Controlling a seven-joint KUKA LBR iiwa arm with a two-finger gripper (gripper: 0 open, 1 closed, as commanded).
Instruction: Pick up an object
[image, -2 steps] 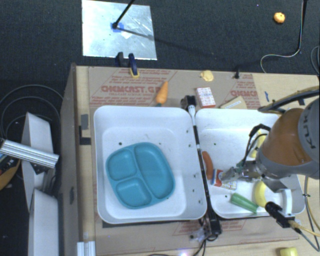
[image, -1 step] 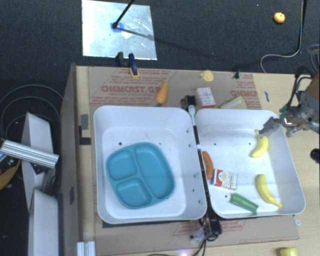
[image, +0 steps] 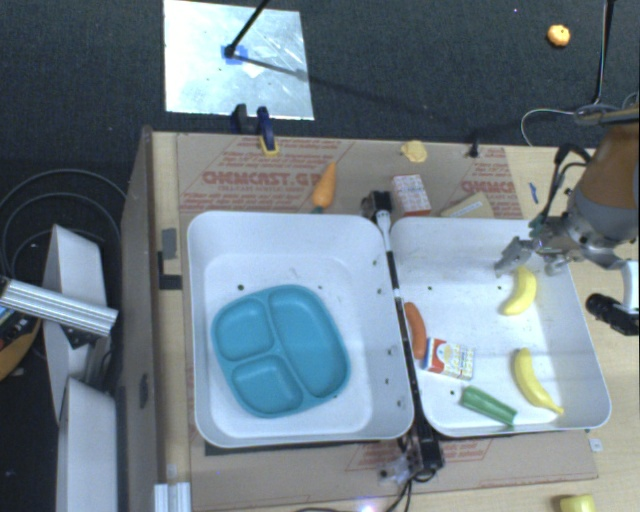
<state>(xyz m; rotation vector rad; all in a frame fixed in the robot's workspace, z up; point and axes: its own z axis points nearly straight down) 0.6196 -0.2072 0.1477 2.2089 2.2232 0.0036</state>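
Observation:
The right bin (image: 470, 260) holds a small yellow banana (image: 518, 293), a second banana (image: 533, 379), an orange-red sausage (image: 415, 327), a small white printed box (image: 448, 358) and a green pepper-like piece (image: 488, 405). My gripper (image: 530, 262) hangs over the right bin's far right part, just above the upper end of the small banana. Its fingers are spread apart with nothing between them. The left bin (image: 250, 240) holds a blue divided plate (image: 280, 349).
Behind the bins on the cardboard lie a carrot (image: 325, 185), a small pink-and-white box (image: 411, 193) and a yellow piece (image: 414, 151). A blue clamp (image: 262, 122) sits at the bench's back edge. Cables trail beside the arm at right.

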